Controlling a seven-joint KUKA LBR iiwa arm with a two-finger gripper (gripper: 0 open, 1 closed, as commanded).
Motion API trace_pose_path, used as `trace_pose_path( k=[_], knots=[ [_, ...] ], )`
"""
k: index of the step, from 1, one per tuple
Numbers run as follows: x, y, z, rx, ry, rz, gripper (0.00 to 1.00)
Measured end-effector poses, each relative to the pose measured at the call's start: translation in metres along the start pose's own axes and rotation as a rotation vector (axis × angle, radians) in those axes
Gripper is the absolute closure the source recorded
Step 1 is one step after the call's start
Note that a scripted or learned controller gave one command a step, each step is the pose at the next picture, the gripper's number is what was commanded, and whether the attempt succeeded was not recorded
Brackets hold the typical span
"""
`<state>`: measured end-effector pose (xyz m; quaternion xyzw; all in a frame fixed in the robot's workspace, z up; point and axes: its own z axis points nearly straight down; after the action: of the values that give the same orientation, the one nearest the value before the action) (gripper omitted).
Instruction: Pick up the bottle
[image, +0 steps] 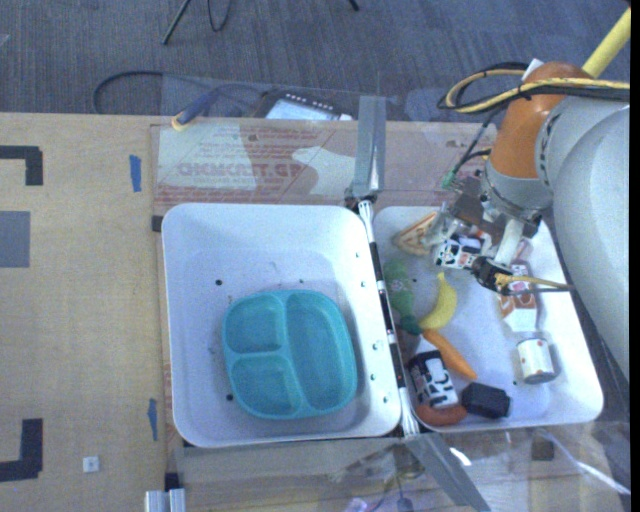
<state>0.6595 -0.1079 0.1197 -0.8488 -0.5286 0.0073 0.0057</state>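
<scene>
A small pale bottle lies near the right wall of the right bin. An orange-and-white label piece sits just behind it. My gripper hangs over the back of the right bin, left of and behind the bottle and apart from it. It is close above a yellow banana and beside a tan wedge-shaped piece. Below the orange wrist band, the gripper's body and cables hide its tips.
The right bin also holds a green item, an orange carrot, a black container with a white label, a red piece and a black block. In the left bin lies a teal divided tray.
</scene>
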Motion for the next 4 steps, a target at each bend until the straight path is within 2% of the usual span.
trace_pose_path(
  k=[1, 2, 3, 4],
  knots=[
    [0.004, -0.008, 0.019, 0.004, -0.003, -0.08, 0.0],
    [0.085, -0.035, -0.065, -0.016, 0.009, 0.309, 0.0],
    [0.144, -0.091, -0.064, -0.014, 0.006, 0.077, 0.0],
    [0.179, -0.081, -0.065, -0.019, 0.006, -0.04, 0.0]
  ],
)
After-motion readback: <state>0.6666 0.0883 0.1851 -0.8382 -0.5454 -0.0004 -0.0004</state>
